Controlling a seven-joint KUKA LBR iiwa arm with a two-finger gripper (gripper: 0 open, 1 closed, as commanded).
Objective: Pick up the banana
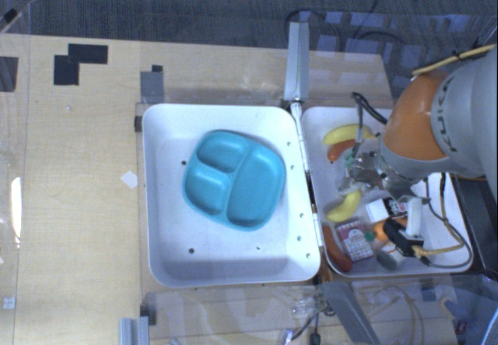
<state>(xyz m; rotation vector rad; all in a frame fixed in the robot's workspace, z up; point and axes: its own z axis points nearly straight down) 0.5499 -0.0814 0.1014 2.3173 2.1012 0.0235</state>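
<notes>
A yellow banana (pixel 343 133) lies at the far end of the right bin (pixel 313 150), with a red-orange piece (pixel 338 151) just in front of it. A second yellow, banana-like piece (pixel 346 205) lies nearer the bin's middle. My gripper (pixel 359 173) hangs low in the right bin between these two yellow things, just above the nearer one. The arm's grey body and orange band cover the bin's right side. I see nothing plainly held.
A blue divided plate (pixel 233 178) sits in the left bin (pixel 159 203). At the near end of the right bin lie a small red and white box (pixel 355 241), an orange thing (pixel 378 231) and other small items.
</notes>
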